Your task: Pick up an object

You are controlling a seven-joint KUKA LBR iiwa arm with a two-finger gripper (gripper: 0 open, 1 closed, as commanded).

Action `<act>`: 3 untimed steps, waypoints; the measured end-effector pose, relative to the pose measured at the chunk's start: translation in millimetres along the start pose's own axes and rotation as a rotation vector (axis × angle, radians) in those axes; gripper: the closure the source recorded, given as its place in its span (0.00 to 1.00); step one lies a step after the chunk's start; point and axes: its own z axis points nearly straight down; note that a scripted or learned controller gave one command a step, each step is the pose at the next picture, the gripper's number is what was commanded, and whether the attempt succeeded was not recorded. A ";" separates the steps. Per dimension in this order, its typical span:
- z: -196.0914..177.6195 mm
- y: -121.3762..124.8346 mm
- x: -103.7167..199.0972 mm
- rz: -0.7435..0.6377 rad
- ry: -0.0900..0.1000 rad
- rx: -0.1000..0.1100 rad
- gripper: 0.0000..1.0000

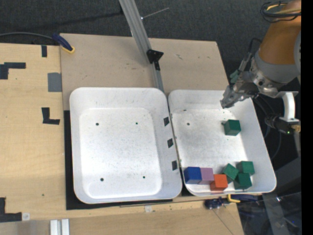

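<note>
Hovers at the far right corner of the right bin (259, 131): hand (229, 101), tilted down and leftward off the orange-banded arm (279, 43). Cannot tell whether open or shut; nothing seen in it. Lies just below and to the right of the hand, alone on the bin floor, well apart from the others: a green cube (232, 127), probably the likeliest target, with free room on every side for a descent. Huddle along the near rim: blue cube (192, 174), lilac cube (207, 174), orange cube (220, 181), and three more green blocks (240, 174), touching or nearly so, pressed against the wall where the floor curves up; harder to reach, judging by the crowding. Sits beside it, rims touching at the middle: left bin (78, 131), white and speckled.

Underneath, a pale wooden bench (107, 58) with black tape marks at left and a grey patch (55, 81). Crosses from the top down to the gap between the bins: a slanted metal rail (139, 26). Beyond the bench, dark carpet (195, 9); a blue-and-yellow cable (63, 42) at the far left corner.
</note>
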 end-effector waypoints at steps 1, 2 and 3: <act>17.6 11.5 47.5 0.000 0.000 0.003 1.00; 30.8 21.6 92.1 0.001 -0.001 0.003 1.00; 29.8 41.7 149.8 -0.001 0.001 0.001 1.00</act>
